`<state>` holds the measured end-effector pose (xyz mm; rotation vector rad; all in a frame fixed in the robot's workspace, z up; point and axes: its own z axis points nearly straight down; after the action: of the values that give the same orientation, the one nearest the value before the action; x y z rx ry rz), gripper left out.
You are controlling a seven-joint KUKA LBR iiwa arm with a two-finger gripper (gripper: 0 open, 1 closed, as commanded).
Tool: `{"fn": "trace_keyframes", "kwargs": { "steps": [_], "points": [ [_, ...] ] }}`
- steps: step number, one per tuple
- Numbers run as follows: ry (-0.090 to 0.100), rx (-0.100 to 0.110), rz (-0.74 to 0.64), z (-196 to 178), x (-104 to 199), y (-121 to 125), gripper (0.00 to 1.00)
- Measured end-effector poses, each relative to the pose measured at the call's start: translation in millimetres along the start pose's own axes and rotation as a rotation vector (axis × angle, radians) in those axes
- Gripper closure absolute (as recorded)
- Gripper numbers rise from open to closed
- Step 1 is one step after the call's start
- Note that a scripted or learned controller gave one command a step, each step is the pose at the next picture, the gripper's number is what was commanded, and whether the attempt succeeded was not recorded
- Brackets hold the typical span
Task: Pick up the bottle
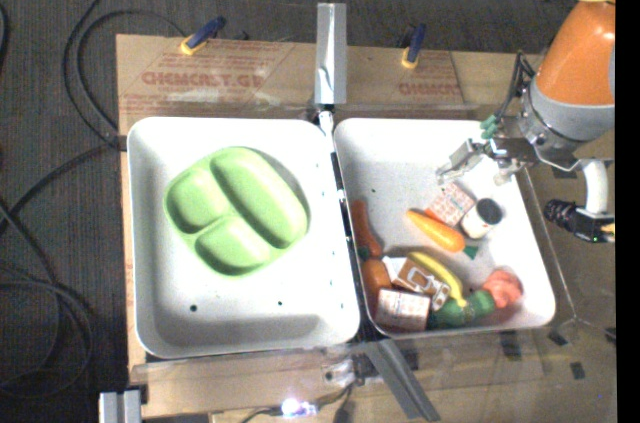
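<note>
Orange band above my wrist sits at the right edge of the view, grey arm below it, reaching in over the right bin (345,211). My gripper (470,159) hangs above the bin's upper right part, 2 fingers spread open with nothing between them, pointing left and slightly down toward the bare white floor. Bottle (482,217): small, pale body with a dark round cap, lying near the bin's right wall, below and a little right of my fingertips, apart from them. Just left of the bottle, touching or nearly so, a small red-and-white carton (450,204). Under that, an orange carrot (436,230) lies at a slant. Lower down, a yellow banana (440,275) curves beside a brown-and-white box (402,308); a green item (456,313) and a pinkish-red fruit (505,286) crowd the bin's lower right corner. Along the bin's left wall, a brown-orange elongated piece (366,231); cannot tell what it is. Left bin (150,241) holds 1 green divided tray (238,208) with 3 compartments, tilted a bit, set in the upper middle. Both bins rest on a cardboard sheet (200,76) held by 2 clamps with yellow and blue grips (203,35) at its far edge. Metal upright (331,61) stands between the bins at the back. Cables (90,21) trail over the dark floor at left.
</note>
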<state>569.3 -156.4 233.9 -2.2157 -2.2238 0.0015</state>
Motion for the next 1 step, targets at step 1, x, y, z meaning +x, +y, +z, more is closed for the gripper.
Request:
{"fn": "trace_keyframes", "kwargs": {
  "steps": [1],
  "points": [
    [0.0, 0.0, 0.0, 0.0, 0.0, 0.0, 0.0]
  ]
}}
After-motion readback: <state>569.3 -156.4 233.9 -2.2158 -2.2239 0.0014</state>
